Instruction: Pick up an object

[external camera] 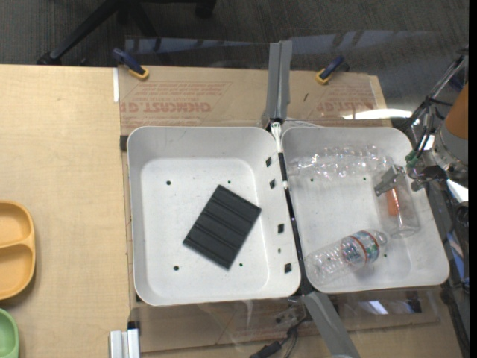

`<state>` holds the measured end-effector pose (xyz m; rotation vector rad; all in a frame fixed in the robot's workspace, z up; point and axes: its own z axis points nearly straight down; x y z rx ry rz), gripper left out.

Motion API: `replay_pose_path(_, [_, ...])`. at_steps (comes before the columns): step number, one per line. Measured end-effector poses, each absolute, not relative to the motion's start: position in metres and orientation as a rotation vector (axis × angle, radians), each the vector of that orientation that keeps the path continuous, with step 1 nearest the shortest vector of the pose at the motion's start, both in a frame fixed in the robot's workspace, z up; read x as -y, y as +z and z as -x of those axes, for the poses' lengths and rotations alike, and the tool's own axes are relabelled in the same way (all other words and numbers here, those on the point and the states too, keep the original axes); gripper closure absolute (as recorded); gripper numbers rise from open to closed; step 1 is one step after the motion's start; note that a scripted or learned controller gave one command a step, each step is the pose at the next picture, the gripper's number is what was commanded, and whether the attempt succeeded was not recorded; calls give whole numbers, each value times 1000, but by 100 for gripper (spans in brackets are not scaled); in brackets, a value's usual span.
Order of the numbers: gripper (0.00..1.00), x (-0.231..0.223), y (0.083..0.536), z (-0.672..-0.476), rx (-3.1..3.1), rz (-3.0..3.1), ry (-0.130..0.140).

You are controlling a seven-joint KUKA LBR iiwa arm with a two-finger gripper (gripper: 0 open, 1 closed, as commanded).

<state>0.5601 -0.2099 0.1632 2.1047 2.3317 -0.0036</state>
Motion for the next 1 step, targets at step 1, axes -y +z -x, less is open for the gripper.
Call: replay_pose_path(1, [0,216,95,-585,-2387,-2040,13])
